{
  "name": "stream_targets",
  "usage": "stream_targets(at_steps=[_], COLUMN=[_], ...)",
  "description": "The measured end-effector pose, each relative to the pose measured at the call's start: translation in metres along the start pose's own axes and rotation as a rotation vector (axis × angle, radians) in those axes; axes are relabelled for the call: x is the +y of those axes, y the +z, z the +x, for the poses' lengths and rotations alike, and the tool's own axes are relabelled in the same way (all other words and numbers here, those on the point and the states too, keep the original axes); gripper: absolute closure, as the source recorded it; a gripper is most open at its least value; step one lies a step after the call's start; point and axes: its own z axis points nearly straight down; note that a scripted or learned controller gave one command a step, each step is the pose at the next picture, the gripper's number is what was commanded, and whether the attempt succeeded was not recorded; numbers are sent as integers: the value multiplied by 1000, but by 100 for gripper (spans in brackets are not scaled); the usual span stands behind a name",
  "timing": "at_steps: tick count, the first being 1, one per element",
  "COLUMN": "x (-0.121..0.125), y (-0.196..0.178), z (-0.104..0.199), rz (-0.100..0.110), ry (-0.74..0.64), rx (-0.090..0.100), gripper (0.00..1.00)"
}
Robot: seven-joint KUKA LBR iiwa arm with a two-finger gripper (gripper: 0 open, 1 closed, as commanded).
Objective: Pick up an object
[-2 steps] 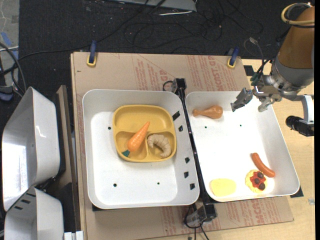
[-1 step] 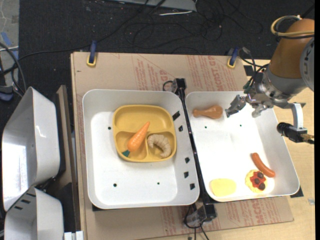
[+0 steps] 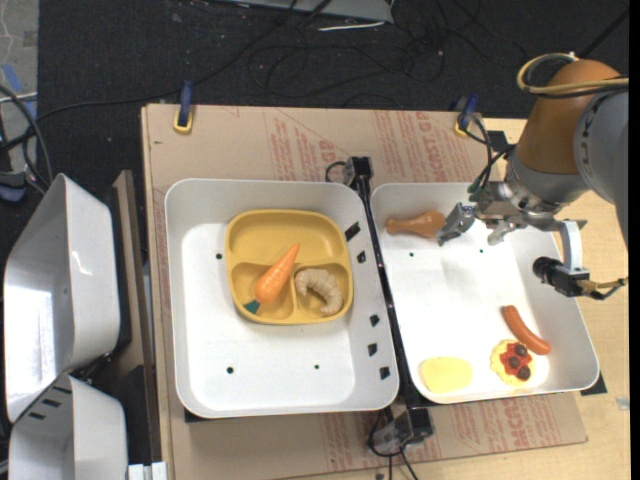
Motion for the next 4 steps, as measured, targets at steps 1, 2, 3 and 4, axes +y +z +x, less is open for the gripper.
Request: stream_targets(at_steps=[1, 2, 3, 4], x=[1, -1, 0, -8], y=[-14, -57, -72, -76], z=[0, 3, 3, 63], rz=[-6, -7, -7, -3], ry=[-1, 0, 0, -4], rx=[-2, -1, -1, 2], gripper=[100, 100, 100, 100])
